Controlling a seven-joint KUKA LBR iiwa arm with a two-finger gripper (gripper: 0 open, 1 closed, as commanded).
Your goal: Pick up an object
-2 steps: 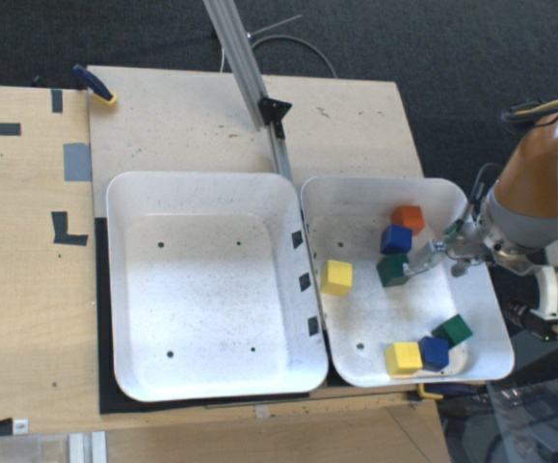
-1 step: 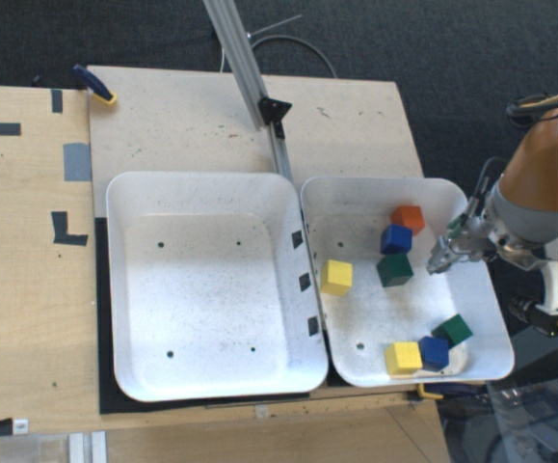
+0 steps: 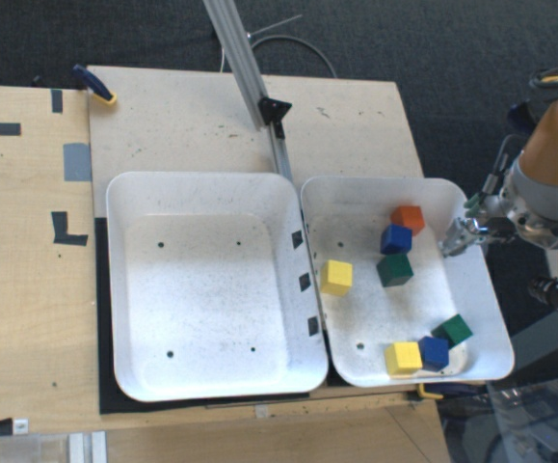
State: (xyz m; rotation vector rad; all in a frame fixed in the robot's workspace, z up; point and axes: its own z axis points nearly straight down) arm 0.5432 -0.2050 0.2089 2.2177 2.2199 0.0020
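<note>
Looking down on my bench: two shallow white bins side by side. Left bin sits with a speckled floor. Right bin carries all seven blocks.

Blocks, far to near:
- orange cube near the far right corner, touching or just beside a blue cube below it.
- dark green cube just near of that blue one.
- yellow cube alone at the left side of the bin, close to the divider between bins.
- second green cube toward the near right, tilted.
- second yellow cube and second blue cube side by side along the near wall, touching.

Gripper hangs at the right rim of the right bin, at the level of the orange and blue pair but apart from them. Metal fingers point left into the bin. I cannot tell how far apart they stand; too small and glinting. I see no block between them. Grey arm body with its orange band enters from the right edge.

Other items: aluminium pole slanting across the far bench down to the join of the bins; blue-and-yellow clamp handle at the far left corner of the board; thin cable looping on dark carpet behind.
</note>
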